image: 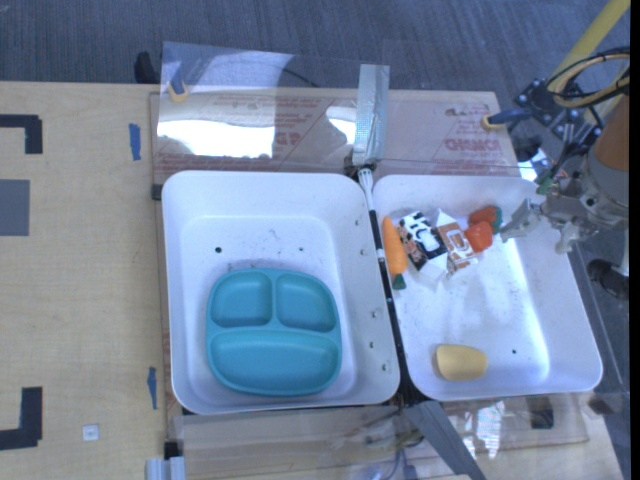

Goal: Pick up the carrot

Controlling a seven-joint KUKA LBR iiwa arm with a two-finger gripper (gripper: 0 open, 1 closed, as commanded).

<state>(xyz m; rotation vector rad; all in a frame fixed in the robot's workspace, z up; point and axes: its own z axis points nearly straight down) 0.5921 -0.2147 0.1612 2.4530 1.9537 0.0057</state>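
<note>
Nearest the camera, in the right bin [560, 353], a pale yellow lump [460, 361] lies near the front wall, well apart from everything else. In the left bin [190, 268] a teal divided plate [272, 331] sits toward the front.

Further back in the right bin, the carrot [394, 246] lies along the left wall, just beside the divider between the bins; it is orange, slim and lengthwise, with a small green bit at its near end. Just to its right a black-and-white carton [422, 238] crowds it, touching or nearly so, and beyond that a brown-and-white packet [458, 246] and a red-orange piece [481, 226] form a loose cluster.

My hand [545, 218] hangs at the bin's right rim, well apart from the carrot with the cluster between us. It is blurred among cables, so whether it is wide or narrow I cannot tell.

Behind both bins, on the surface [70, 268], a clear plastic sheet [260, 108] stands.
</note>
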